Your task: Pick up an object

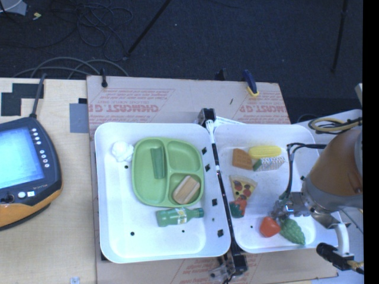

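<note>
My gripper [286, 209] is low in the right bin [296, 136], near its front right corner. It hangs just above and between a red tomato [269, 227] and a green leafy vegetable [293, 231]; whether it touches either is unclear. Further back in the same bin lie a yellow corn cob [266, 152], an orange-brown cracker [241, 158], a pizza slice [243, 187] and a small red-and-green piece [238, 206]. The arm's orange band [334, 164] rises to the right of the gripper.
The left bin [112, 218] holds a green divided plate [177, 155] with a green stick [158, 162] and a bread slice [186, 189], plus a green bottle [178, 216] and a white ball [122, 151]. A handheld screen unit [23, 167] lies at far left.
</note>
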`<control>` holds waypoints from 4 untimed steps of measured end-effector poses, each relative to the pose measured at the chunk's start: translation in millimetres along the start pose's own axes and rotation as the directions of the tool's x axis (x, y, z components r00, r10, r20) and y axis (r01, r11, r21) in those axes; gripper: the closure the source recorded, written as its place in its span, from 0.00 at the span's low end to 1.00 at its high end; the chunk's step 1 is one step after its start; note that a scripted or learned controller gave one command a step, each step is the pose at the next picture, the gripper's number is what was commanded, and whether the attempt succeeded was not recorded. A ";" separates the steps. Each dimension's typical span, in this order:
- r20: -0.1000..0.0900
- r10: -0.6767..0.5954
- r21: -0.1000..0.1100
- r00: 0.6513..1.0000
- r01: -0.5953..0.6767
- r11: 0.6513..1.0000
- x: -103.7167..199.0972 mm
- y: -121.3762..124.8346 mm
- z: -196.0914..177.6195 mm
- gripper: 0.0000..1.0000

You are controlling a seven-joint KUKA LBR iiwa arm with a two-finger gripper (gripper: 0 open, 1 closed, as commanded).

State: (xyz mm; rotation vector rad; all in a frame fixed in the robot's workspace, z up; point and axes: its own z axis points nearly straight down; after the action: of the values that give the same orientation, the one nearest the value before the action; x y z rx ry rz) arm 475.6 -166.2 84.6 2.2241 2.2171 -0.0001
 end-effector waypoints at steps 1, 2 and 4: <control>-0.003 -0.007 -0.001 1.000 0.007 1.000 39.0 1.0 -64.6 1.00; -0.004 -0.002 0.002 1.000 0.002 1.000 6.2 0.6 -2.2 1.00; -0.002 -0.004 0.005 1.000 0.004 1.000 85.0 -1.2 -4.3 1.00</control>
State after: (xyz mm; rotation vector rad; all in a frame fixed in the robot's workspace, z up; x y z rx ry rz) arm 474.6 -81.2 88.8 2.2233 2.2245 -0.0034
